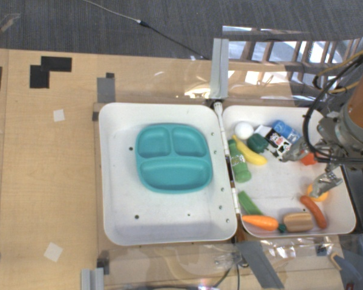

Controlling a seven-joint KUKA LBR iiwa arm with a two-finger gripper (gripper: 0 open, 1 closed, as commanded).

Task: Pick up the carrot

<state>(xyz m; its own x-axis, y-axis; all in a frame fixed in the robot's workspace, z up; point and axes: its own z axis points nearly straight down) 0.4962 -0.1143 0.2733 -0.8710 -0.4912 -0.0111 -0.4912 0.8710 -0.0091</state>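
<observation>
Gripper low over right bin, near its right side; finger state hard to tell from this angle. Carrot lies at bin's front edge, well apart from gripper, between green vegetable and brown bread piece. Teal divided plate sits in left bin.

Bright, even overhead light fills the scene. Glare streaks the clear panels behind the bins, and the bench looks washed out. A soft shadow lies inside the left bin along its near wall. Focus is slightly soft throughout.
</observation>
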